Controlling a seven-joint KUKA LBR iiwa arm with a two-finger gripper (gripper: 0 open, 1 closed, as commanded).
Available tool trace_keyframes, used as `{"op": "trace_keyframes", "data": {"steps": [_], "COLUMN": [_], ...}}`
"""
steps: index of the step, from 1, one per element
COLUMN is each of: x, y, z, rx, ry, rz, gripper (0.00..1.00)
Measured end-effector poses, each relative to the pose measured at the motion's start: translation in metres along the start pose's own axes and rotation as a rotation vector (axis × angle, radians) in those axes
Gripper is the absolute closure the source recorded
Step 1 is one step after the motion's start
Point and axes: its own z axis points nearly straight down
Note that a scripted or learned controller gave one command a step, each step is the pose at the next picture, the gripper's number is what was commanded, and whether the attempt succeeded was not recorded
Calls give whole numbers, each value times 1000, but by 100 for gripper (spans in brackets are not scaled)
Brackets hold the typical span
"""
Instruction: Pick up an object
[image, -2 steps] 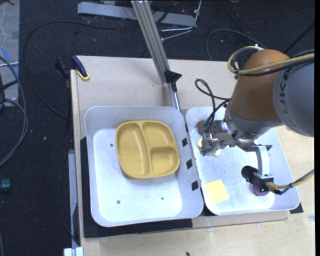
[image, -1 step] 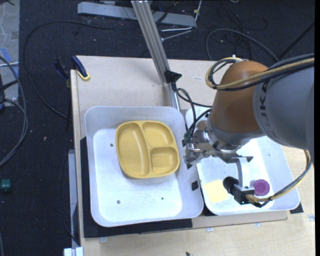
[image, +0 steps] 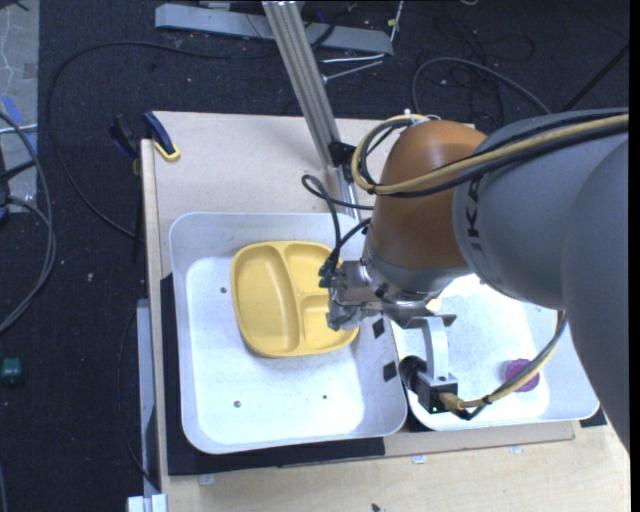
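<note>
The arm (image: 520, 210) is reaching in from the right and leaning over the two white bins on the bench (image: 270, 150), its orange band (image: 425, 190) hanging above the divide between them. The yellow divided plate (image: 285, 298) is lying flat in the left bin (image: 270, 400), toward that bin's far right corner, and the pincer (image: 340, 300) is sitting right at the plate's right rim, so the step in hand appears to be the approach and closing stage of a grasp on that plate. The wrist housing is covering most of the tool from this angle, so whether the pincer is spread or closed cannot be told, nor whether the rim is actually sitting between its tips; it is probably touching or just beside the rim, no more can be said. A small purple object (image: 520, 374) is lying in the right bin (image: 570, 405), near that bin's front right, well apart from the tool, and seems not to be the target now. If the rim is being pinched, the next move is calling for a firm squeeze on the thin raised edge and a slow straight lift, since a wide shallow plate held at one side is likely to tilt and slip. If the rim is not caught, the tool is needing a small shift toward the plate before closing.
</note>
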Motion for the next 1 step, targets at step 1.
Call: {"op": "trace_keyframes", "data": {"steps": [1], "x": [-4], "y": [0], "z": [0], "rx": [0], "ry": [-2], "rz": [8], "gripper": [0]}}
